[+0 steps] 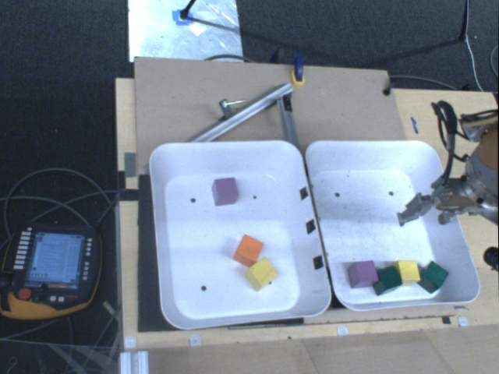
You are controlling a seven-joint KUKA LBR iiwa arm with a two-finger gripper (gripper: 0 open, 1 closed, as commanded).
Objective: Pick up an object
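In the right bin (374,158), a purple cube (362,273), a dark green block (385,280), a yellow cube (408,271) and a green block (433,275) sit in a row along the front wall. The left bin (175,170) holds a purple cube (224,191), an orange cube (248,249) and a yellow cube (261,273). My gripper (427,213) hangs over the right side of the right bin, behind the row of blocks and apart from them. It is open, with nothing between its fingers.
A metal bar (245,111) lies on the brown board behind the bins. A teach pendant (51,271) and cables lie on the floor at the left. The arm's cables (448,127) hang at the right edge.
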